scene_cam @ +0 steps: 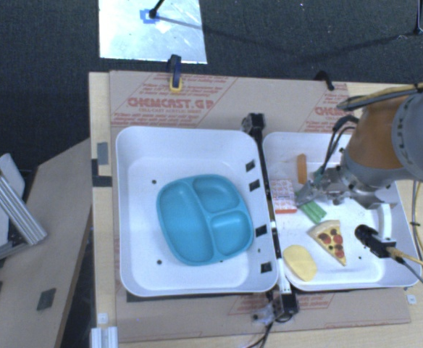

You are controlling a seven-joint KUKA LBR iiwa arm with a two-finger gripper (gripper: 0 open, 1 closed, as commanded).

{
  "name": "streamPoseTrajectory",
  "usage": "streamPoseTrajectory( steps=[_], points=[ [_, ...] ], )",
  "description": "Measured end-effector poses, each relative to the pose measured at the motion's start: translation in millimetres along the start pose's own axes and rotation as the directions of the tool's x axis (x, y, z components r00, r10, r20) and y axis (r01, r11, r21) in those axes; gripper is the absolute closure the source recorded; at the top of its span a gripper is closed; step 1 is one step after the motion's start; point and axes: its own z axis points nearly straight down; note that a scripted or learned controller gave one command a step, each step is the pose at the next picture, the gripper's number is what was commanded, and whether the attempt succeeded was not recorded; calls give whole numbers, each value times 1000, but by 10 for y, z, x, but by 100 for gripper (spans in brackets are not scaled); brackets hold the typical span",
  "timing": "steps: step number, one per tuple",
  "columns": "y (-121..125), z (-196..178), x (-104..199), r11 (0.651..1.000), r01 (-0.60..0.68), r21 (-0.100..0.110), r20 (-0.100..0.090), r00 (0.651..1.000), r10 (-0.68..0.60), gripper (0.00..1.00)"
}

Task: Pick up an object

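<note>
My gripper hangs low in the right bin, near its left wall. Directly under and just in front of it lies a small green block, partly hidden by the gripper; I cannot tell whether they touch. A red-and-white packet lies just to its left. An orange stick rests behind it. A pizza slice and a yellow oval piece lie nearer the front.
The left bin holds a blue divided plate. The grey arm with its orange band comes over the right bin's far right side. A black divider runs between the bins.
</note>
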Motion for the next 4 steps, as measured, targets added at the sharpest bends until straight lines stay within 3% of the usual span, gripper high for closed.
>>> streamPoseTrajectory(
  steps=[1, 2, 4],
  points=[
    [10, 106, -37, 1000, -3, -1, -1, 1000, 3, 0],
    [18, -3, -20, 1000, -1, -2, -5, 1000, 1, 100],
    [96, -1041, -44, 1000, 5, -2, -7, 1000, -5, 100]
  ],
)
